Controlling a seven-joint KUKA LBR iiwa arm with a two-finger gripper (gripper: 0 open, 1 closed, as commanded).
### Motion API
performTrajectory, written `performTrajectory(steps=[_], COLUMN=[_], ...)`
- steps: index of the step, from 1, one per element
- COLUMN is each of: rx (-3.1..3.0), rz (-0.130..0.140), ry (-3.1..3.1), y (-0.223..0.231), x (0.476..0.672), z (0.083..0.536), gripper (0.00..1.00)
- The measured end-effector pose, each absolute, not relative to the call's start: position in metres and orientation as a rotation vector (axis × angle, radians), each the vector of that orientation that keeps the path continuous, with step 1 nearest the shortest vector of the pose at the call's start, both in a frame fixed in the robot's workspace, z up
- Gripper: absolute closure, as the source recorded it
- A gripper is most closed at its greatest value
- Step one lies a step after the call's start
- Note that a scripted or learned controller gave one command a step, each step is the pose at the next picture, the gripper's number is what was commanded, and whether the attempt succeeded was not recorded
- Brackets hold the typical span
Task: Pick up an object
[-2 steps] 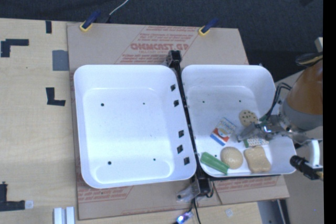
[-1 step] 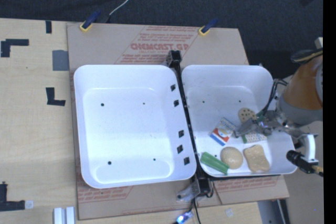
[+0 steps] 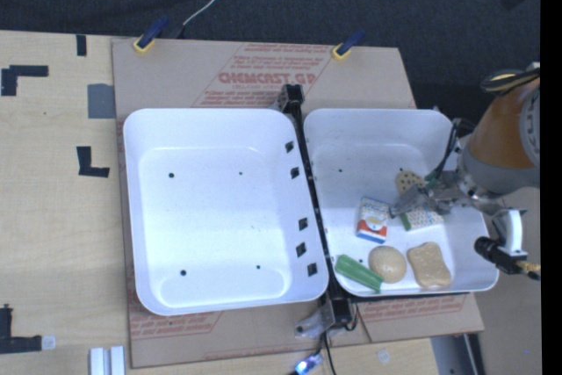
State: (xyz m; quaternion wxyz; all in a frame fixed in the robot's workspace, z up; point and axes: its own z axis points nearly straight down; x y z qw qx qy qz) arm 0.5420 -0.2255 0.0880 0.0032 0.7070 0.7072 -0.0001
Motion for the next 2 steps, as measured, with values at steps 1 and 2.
performTrajectory(steps=[1, 2], rx=[2.214, 2.213], rz=[0.012, 0.012], ry=[2.224, 2.226], y=[-0.2208, -0.2201], x=[0.5442, 0.5446], z=[0.0995, 0.1092], gripper=[1.00, 1.00])
